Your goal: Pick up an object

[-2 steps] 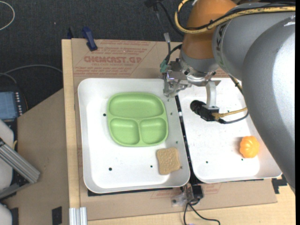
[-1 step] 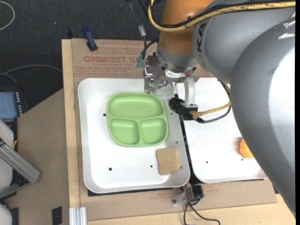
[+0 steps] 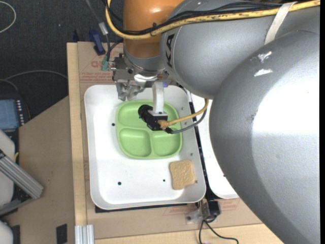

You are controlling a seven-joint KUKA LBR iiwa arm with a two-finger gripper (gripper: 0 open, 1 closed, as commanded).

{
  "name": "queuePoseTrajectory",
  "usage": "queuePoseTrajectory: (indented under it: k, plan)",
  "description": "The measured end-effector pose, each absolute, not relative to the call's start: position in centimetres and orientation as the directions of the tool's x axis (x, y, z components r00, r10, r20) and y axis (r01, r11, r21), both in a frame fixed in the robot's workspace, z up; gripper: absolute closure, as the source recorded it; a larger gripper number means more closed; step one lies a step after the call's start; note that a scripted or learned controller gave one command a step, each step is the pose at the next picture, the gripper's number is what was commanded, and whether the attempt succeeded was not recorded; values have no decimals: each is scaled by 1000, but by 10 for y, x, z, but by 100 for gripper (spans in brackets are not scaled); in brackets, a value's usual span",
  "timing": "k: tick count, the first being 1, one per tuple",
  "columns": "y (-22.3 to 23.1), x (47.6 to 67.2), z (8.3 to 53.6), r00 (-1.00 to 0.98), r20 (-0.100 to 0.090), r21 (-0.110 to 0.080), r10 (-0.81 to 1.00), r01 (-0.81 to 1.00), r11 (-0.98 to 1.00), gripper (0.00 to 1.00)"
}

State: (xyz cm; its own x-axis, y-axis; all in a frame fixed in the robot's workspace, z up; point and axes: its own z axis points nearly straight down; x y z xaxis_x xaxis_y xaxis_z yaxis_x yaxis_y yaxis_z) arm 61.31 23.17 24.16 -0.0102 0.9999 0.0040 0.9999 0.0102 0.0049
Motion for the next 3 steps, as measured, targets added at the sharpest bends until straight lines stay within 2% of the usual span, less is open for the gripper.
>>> queuePoseTrajectory:
  k: [1,2,3]
  plan:
    - [224,539,185,1,-2,-13,1000,1000,-1,100]
    - [208,489,175,3,-2,-10,1000,1000,-3,100]
    - [188,489,443,-2,7,18,1000,1000,2,100]
